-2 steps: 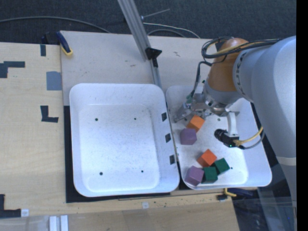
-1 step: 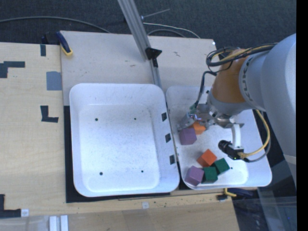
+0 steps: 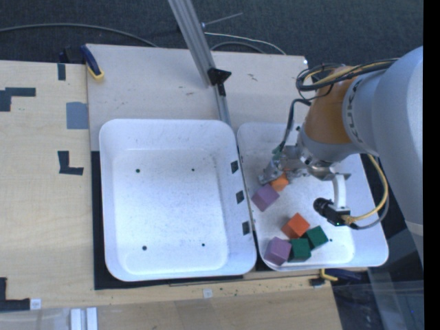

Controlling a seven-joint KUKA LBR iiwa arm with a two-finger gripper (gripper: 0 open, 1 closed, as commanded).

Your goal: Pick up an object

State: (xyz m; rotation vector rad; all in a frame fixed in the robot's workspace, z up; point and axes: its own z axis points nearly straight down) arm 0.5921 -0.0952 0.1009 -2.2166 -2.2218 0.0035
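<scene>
- Small orange block (image 3: 280, 181) lying in the right shallow white bin (image 3: 364, 253), directly under the tip of the two-finger gripper (image 3: 273, 173), touching or nearly touching it.
- Impossible to tell whether the gripper is apart or together (tip too small and dark against the block), nor whether the block sits between its tips.
- Pale purple cube (image 3: 265, 197) just below and left of the orange block, near the bin's left wall, tilted on the floor.
- Cluster toward the bin's near edge: larger orange cube (image 3: 298, 224), dark green cube (image 3: 317, 236), second green cube (image 3: 300, 249) and second purple cube (image 3: 278, 250), the four packed close, touching or almost so.
- Open white floor between the upper pair and the lower cluster; more bare floor toward the bin's far-left corner.
- Left shallow white bin (image 3: 110, 184) beside it, walls touching along the shared edge, speckled floor (a few dark dots).
- Grey arm with orange band (image 3: 326, 119) reaching in from the right, wrist bent down over the right bin's upper half, cables looping around it.
- Slanted aluminium rail (image 3: 192, 33) crossing the wooden bench (image 3: 41, 205) behind the bins, well apart from the gripper.
</scene>
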